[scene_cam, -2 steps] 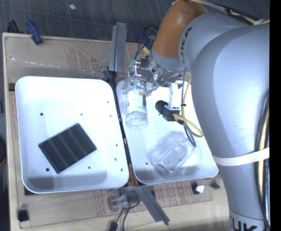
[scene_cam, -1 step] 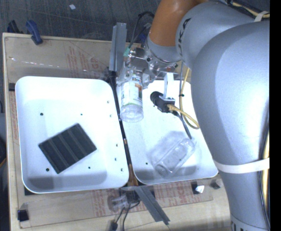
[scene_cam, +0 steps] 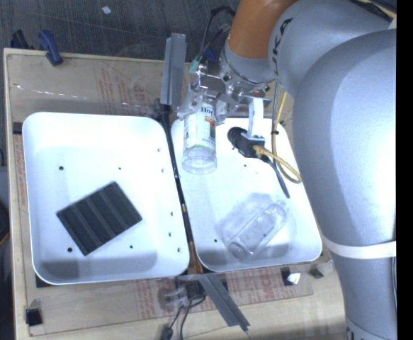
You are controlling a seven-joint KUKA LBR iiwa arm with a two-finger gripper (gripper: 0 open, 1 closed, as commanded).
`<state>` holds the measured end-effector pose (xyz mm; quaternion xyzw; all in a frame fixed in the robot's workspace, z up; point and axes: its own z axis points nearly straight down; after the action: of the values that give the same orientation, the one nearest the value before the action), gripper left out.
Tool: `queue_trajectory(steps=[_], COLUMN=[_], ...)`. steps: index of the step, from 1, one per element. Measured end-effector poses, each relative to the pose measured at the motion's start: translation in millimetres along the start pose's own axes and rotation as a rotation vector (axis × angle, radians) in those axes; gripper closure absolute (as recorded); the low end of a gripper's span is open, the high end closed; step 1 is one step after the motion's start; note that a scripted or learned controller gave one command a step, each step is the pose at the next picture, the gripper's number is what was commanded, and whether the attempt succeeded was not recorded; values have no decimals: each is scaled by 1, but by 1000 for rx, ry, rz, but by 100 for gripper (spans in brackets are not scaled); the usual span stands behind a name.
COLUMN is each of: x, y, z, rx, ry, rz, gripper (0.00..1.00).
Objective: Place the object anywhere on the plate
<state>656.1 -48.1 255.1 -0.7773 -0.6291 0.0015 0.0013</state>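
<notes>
In the left white bin (scene_cam: 43, 190) lies the dark grey ribbed flat plate (scene_cam: 98, 217). It sits near the front, a bit left of the middle, turned at a slant. This is where the object should end up.

Move right, to the strip where the two bins meet. There a clear plastic bottle with a white label (scene_cam: 200, 139) hangs above the far left corner of the right white bin (scene_cam: 302, 246). Its open mouth points toward the near side. The bottle looks light and empty. Its wall is thin, smooth and slippery, and I think it would bend if pinched too hard. The upper part by the label looks like the firmest place to hold.

The grey metal pincer (scene_cam: 207, 98) is right at the top end of that bottle. It seems to pinch the bottle there, pressed against its sides, but shiny parts crowd the spot, so the hold may be loose.

Further right, another clear plastic bottle (scene_cam: 254, 225) lies on its side near the front of the right bin.
</notes>
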Motion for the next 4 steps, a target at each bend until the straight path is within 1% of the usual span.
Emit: queue_trajectory(steps=[1,2,3,4], x=[29,26,49,47], y=[-6,-21,-38,-38], z=[-57,38,-3,-83], rx=[-1,4,-1,-3], ry=[0,-1,0,1], rz=[142,129,190,408], gripper=[100,100,100,100])
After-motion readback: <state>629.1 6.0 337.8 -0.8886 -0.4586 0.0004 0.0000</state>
